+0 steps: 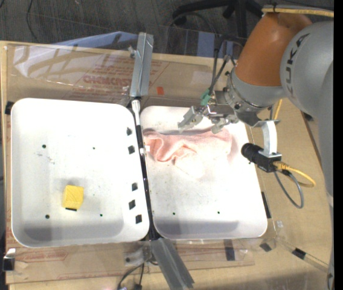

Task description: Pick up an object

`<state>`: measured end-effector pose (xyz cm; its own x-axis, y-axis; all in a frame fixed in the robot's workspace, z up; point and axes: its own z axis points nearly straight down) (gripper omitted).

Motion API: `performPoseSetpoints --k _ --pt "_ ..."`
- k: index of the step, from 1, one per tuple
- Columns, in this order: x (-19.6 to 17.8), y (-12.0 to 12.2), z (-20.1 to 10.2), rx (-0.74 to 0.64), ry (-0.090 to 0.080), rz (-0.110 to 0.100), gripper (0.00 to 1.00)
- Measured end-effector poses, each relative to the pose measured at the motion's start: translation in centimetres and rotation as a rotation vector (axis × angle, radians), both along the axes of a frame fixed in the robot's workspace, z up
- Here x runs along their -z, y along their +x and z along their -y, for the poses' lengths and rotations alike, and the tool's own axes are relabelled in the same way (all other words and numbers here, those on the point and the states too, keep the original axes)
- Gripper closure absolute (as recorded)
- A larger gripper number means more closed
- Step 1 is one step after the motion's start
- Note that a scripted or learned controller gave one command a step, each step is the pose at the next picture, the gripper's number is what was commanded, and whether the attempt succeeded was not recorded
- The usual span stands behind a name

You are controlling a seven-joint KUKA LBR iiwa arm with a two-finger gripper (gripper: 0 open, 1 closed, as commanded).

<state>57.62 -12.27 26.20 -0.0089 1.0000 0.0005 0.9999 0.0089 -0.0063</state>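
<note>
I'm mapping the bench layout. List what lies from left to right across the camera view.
Left bin → yellow block in it → metal divider between the bins → pink cloth in the right bin → tool above the cloth's far edge → yellow cable off the bin's right side.

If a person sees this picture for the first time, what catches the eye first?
The big grey arm with its orange band fills the upper right, its gripper above the far edge of a crumpled pink cloth in the right bin. A small yellow block lies alone in the left bin.
</note>
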Motion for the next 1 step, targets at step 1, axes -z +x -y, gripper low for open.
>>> performPoseSetpoints --k 1 --pt "12.35 -1.21 2.98 0.040 0.000 -0.001 0.00"
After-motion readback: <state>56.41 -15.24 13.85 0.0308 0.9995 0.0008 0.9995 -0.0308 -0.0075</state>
